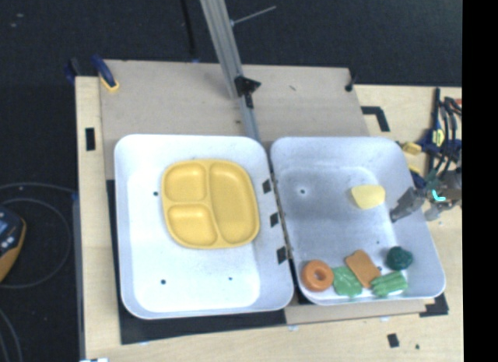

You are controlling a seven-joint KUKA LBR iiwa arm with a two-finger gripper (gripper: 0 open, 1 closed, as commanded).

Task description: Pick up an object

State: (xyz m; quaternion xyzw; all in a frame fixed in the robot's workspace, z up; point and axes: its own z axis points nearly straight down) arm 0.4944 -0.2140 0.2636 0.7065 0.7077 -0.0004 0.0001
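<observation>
From my remote station I see the end effector (411,203) entering from the right edge of the camera view, about level with the middle of the frame's height. A slim grey finger (403,205) slants down and to the left from the wrist assembly, which carries a small teal-lit spot and a bundle of yellow and dark cabling above it. I cannot determine from this overhead angle how the fingers are set, and nothing is visible between them; the rest of the arm lies beyond the frame's right side.
</observation>
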